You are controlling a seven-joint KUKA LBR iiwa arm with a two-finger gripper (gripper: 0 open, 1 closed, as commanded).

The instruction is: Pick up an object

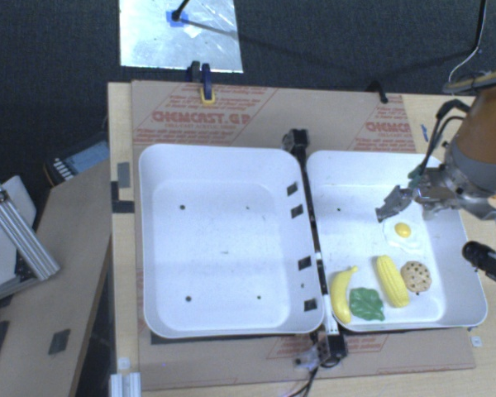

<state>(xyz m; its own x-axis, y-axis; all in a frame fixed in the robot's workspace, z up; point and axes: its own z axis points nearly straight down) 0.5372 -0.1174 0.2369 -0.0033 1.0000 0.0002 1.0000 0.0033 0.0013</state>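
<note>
I had the gripper (pixel 391 207) at frame right, hovering just above the fried egg (pixel 403 232) in the right bin (pixel 347 168). Jaws looked spread w/ nothing between. Other toys sat bunched lower right, so egg was prob the easiest pick.

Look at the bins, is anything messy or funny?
Nothing stands out. The banana, green leaf, corn, cookie and fried egg lie tidily in the right bin.
</note>
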